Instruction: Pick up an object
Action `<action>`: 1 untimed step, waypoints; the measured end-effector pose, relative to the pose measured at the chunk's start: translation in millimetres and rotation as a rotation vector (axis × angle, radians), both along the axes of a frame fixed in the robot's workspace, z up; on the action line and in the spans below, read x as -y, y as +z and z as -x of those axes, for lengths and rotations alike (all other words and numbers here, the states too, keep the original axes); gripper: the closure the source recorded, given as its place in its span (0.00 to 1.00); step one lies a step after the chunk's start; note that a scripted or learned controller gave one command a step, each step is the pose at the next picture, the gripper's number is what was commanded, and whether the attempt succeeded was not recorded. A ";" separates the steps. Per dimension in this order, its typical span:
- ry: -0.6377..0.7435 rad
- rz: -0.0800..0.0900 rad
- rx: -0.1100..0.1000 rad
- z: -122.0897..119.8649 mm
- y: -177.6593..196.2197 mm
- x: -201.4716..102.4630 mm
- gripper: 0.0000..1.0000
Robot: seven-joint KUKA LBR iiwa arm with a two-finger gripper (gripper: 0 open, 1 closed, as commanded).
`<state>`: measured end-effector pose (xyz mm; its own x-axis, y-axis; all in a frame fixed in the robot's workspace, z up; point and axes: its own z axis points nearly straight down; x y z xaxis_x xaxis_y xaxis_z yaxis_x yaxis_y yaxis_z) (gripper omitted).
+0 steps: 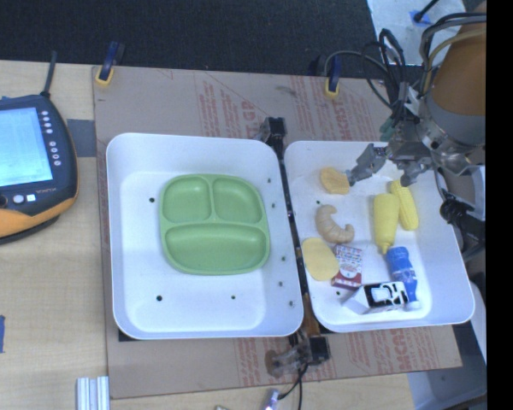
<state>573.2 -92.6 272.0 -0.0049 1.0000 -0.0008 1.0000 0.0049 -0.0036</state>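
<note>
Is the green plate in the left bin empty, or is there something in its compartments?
Empty. All three compartments of the green plate show bare green surface.

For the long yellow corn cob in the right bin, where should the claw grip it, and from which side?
Probably from above, across the middle of the yellow corn cob. It lies flat, long axis running up-down in the view, so the claw should close across its narrow width. A second cob lies close on its right and a blue bottle near its lower end, so mid-length leaves most room.

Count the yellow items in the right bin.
4: one near the gripper, a flat piece at the left edge, and two corn-like pieces side by side. More may be hidden.
</note>
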 end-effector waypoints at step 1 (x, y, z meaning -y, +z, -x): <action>-0.002 0.002 -0.003 -12.6 -91.9 86.8 0.00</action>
